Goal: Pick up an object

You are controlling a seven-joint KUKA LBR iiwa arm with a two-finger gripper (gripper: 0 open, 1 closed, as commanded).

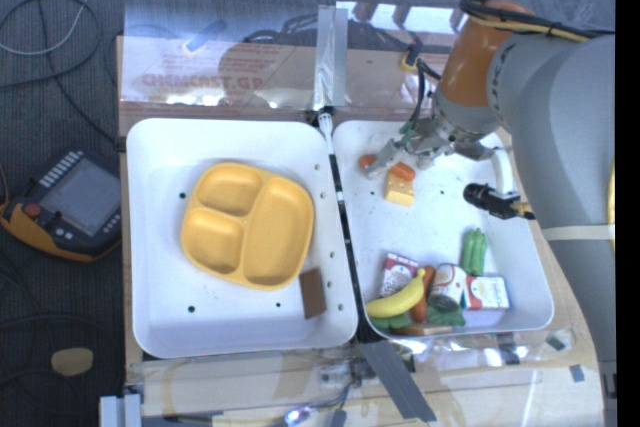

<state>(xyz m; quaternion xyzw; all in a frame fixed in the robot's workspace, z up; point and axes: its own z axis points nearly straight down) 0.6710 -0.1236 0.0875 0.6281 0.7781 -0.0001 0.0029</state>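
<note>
Orange-and-yellow block (400, 185): lying in the right bin (520, 255), far-left part, just below the gripper (400, 152), whose fingers are spread apart with nothing between them. Small red piece (368, 160) beside it, to the left. Near edge, right bin: banana (395, 300), red carton (398, 271), green vegetable (473, 251). Left bin (160, 315): yellow divided plate (247, 223), brown block (312, 293).
</note>
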